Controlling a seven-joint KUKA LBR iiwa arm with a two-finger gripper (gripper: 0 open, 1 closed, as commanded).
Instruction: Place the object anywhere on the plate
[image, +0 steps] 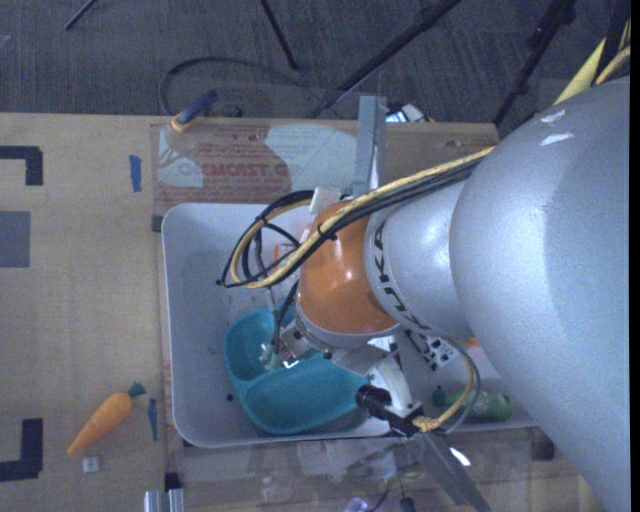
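A teal plate (305, 400) lies in the near part of the left white bin (190, 290), with its right side hidden under my arm. My gripper (280, 352) hangs right over the plate's upper left part, below the orange band (340, 290). The wrist and cables cover most of it, so I cannot make out anything held in it. An orange toy carrot (100, 420) with a green top lies on the wooden bench, left of the bin and outside it.
A green object (490, 405) peeks out under the arm at the right, near the bins' front edge. Yellow and black cables (255, 255) loop over the bin's middle. A wooden board (250, 170) lies behind the bin. Blue tape marks (135, 172) dot the bench.
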